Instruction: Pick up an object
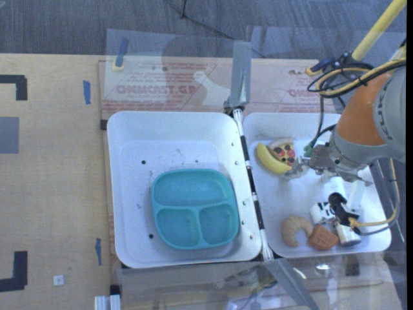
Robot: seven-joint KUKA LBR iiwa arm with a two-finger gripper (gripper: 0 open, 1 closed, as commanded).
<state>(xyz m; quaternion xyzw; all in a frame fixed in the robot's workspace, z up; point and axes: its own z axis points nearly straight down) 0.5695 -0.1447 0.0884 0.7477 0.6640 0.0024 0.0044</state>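
In the right-hand bin (277, 192), up toward its far-left corner, the gripper (298, 168) sits low, just beside the banana (270, 161). Its tip is right at the banana's near end, touching or a hair off, can't tell which. Jaw state: can't tell either. The wrist and orange band block the angle, so no call on whether it has hold of anything. The arm comes in over the bin's right edge.

Banana's yellow, curved, lying near the bin's left wall, w/ a pizza slice (282, 151) tucked against its far side, touching it. Both are in the far-left part of the bin.

Down by the near edge: a croissant (295, 230), tan and curled, approx. mid-edge. Just beside it on the right is an orange-brown waffle (322, 237), touching or nearly so. Both are well apart from the gripper.

Over in the left-hand bin (129, 128): one teal plate (193, 208), three compartments, lying flat toward the near-right corner, its edge close to the bin's right wall. A few dark specks on the bin floor around it.

Both bins sit side by side on the wooden bench (51, 173), rims meeting in the middle.
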